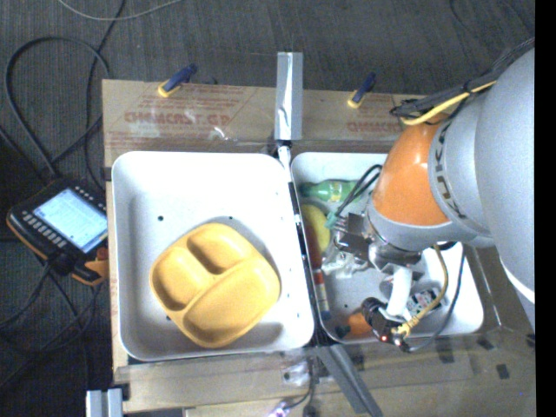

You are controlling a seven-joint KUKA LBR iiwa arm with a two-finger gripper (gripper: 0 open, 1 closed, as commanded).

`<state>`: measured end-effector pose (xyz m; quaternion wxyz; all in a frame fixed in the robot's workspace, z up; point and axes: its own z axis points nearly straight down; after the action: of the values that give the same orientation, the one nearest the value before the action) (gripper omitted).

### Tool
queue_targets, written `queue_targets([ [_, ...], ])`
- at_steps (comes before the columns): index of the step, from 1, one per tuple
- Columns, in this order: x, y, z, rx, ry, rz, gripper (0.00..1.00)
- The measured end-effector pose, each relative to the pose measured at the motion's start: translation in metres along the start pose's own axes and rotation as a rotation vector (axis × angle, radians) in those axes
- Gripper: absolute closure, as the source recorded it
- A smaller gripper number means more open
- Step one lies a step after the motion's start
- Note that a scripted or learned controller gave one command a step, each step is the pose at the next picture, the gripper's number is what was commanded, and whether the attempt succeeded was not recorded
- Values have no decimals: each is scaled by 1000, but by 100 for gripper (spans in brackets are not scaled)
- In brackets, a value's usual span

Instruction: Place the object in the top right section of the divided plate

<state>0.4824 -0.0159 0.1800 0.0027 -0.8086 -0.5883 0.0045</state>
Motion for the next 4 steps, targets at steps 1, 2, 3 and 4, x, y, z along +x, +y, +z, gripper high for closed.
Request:
queue_targets([
  [1, -35, 20, -12, -2, -2, 430, 100],
  [2, 69, -14, 0, -1, -2, 417, 100],
  [3, -9, 3, 0, -1, -2, 555, 100],
  [4, -33, 23, 0, -1, -1, 709, 100],
])
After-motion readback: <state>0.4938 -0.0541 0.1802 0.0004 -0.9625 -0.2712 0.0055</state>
